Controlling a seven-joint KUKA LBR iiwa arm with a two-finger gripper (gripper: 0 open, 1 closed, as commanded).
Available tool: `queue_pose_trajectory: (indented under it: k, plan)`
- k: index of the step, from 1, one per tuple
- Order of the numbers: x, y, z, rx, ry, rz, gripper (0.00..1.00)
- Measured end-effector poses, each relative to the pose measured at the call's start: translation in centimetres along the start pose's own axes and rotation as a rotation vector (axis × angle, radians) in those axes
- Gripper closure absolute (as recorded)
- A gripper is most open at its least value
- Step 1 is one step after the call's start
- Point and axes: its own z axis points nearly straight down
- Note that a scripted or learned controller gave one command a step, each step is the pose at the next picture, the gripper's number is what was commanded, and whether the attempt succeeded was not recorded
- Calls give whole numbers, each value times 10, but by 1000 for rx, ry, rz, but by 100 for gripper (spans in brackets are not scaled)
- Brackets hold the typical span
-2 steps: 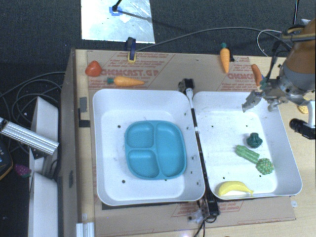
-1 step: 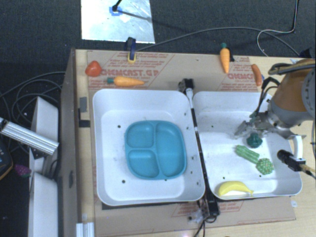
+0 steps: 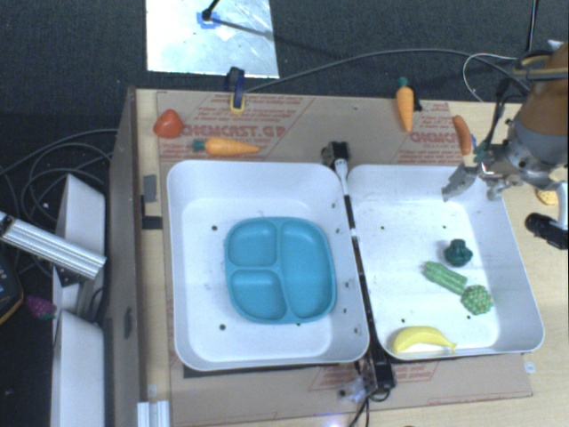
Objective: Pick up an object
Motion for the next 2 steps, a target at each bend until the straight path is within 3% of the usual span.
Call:
queue_pose_trajectory:
  k: [1, 2]
  plan:
    - [9, -30, 84, 6, 2, 3, 0]
    - [60, -60, 55, 5, 3, 1, 0]
